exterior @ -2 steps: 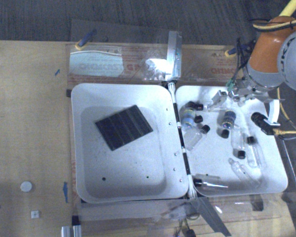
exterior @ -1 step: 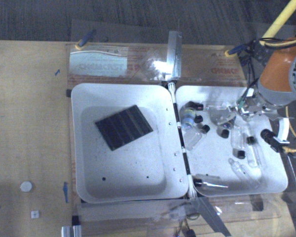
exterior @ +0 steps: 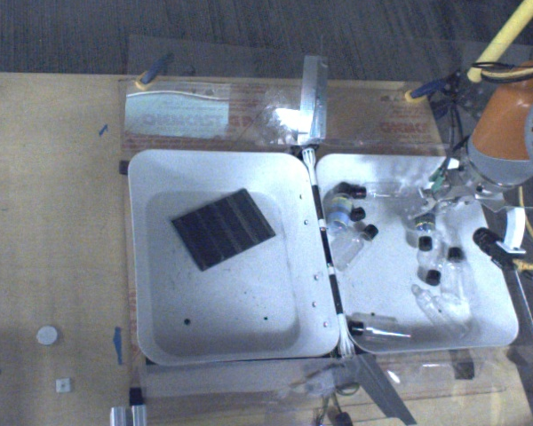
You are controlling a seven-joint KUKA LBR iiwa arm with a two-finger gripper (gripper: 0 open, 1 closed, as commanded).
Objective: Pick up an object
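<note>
- The things to pick are small clear vials [exterior: 348,247] with black caps, glassy and hard to separate from the white floor of the right bin [exterior: 489,327].
- I count roughly eight black caps scattered across that bin, though the clear bodies overlap and the exact number is unsure; one vial lies along its front edge.
- One dark ribbed panel [exterior: 223,228] lies tilted in the left bin [exterior: 160,327].
- Two bins sit side by side.
- The gripper [exterior: 437,204] hangs low over the right bin's back part, among the vials; from here I cannot tell how far apart its fingers are or whether anything sits between them.
</note>
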